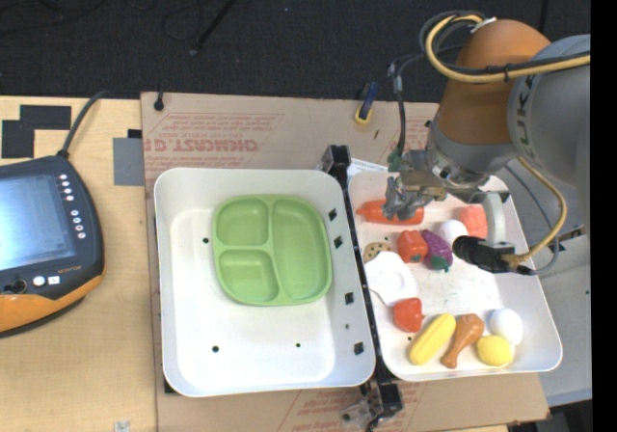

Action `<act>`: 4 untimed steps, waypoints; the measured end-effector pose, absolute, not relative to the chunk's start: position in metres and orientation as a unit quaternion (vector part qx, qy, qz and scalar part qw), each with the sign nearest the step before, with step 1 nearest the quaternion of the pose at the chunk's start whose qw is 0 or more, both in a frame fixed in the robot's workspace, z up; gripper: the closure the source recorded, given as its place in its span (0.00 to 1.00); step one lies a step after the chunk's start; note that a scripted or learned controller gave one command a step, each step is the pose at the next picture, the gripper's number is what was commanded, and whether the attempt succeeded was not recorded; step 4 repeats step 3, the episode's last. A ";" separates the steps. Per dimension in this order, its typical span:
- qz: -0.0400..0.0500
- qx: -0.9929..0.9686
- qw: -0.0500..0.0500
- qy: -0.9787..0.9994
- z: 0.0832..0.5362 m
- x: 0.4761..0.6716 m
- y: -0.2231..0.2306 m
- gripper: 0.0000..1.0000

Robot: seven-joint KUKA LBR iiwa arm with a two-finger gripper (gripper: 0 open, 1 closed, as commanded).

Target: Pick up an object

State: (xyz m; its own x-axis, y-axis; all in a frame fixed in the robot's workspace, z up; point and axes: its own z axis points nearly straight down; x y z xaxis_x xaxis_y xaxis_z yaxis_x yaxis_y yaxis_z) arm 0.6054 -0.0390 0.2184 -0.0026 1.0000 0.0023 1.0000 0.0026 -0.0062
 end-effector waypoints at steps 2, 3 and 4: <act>0.000 -0.706 0.002 -0.709 0.233 0.571 0.065 1.00; 0.001 -0.707 0.001 -0.707 0.227 0.584 0.083 1.00; 0.001 -0.707 0.001 -0.707 0.227 0.584 0.083 1.00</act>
